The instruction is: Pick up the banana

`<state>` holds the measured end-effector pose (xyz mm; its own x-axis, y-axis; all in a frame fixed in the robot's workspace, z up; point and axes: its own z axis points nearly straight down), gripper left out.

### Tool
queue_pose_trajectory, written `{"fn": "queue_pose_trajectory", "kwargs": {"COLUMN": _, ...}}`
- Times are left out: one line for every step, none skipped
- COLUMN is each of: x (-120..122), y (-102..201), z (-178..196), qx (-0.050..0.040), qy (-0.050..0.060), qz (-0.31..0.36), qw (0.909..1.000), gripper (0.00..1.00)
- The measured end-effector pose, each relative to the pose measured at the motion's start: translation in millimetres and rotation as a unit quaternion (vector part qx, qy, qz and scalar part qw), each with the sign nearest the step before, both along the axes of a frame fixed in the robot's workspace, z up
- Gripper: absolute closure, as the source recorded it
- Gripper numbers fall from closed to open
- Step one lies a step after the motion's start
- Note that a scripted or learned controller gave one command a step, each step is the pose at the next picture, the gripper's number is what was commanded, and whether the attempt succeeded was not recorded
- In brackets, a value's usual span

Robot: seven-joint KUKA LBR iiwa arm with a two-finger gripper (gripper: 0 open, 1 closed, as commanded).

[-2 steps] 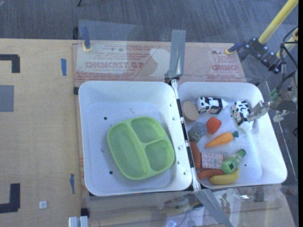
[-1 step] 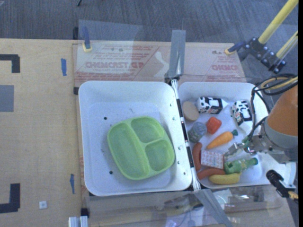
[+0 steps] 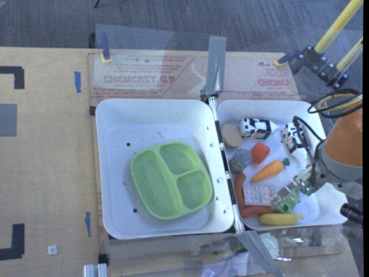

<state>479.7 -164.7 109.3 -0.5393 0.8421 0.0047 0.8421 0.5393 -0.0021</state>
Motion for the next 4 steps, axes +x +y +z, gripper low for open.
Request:
{"fn": "queue_pose_trajectory", "kwargs": {"x": 4.8, "y": 9.1, "z": -18.8, "qx": -0.0028, "qy": -0.008, "qz": 0.150, "qw": 0.9886, "gripper": 0.00}}
{"fn": "queue_pose_trajectory", "kwargs": {"x": 6.5, "y": 8.3, "z": -9.0, "qx": -0.0029, "qy": -0.010, "qz": 0.149, "qw": 0.9888, "gripper": 1.00}}
{"fn": "queue_pose_trajectory", "kwargs": {"x": 0.9, "y": -2.1, "z": 14.3, "qx": -0.0011, "qy": -0.004, "qz": 0.293, "qw": 0.9561, "gripper": 1.00}}
{"fn": "queue_pose_trajectory", "kwargs": {"x": 0.9, "y": -2.3, "z": 14.3, "qx": -0.0010, "qy": -0.004, "qz": 0.293, "qw": 0.9561, "gripper": 0.00}}
